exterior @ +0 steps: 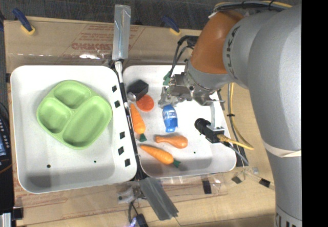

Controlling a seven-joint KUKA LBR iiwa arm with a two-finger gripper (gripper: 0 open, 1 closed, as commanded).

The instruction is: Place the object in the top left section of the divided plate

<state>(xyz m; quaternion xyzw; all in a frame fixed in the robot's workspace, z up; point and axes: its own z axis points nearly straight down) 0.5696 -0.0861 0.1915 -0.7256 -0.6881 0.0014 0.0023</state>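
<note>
Gripper (171,95): low over the right bin (154,70), just above the blue bottle (169,118) and close to its upper end; open or closed state not determinable from this angle, nothing visibly held. Blue bottle: lying on the bin floor near the centre, apart from the red piece (145,103) on its left, with the drumstick (173,141) just below it. Also in the same bin: black block (137,87) at the upper left corner, one carrot (137,120) along the left wall, another carrot (158,155) near the front. Divided plate (74,113): green, three sections, resting in the left bin (31,172) with nothing in any section. Step in hand, judged from position: approach to pick, most likely of the blue bottle; placement not yet begun. Next move: descend squarely over the bottle body, close across its narrow width, lift clear of the wall between the bins, carry left, lower over the top left section, release only when inside that section's rim.
</note>
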